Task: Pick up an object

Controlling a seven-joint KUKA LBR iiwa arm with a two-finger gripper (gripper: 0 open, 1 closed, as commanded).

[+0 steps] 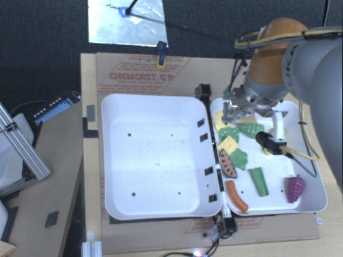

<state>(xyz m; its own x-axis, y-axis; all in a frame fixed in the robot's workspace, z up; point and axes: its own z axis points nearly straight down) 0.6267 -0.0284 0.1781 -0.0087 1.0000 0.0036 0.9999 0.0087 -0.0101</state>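
Toy food pieces lie in the right bin (316,197): watermelon slice (228,164), sausage (237,196), green stick (259,181), purple grapes (294,188). The gripper (233,110) sits low over the bin's far-left corner; its jaw state cannot be told. The left bin (155,159) adjoins.

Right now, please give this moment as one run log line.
end effector: low over right bin, upper left | under it: green piece | nothing seen held

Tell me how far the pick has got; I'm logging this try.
Done: the gripper is down in the right bin, above the yellow and green pieces. In hand: nothing visible between its fingers. Left: grasp and lift; sausage, grapes and watermelon slice lie untouched.
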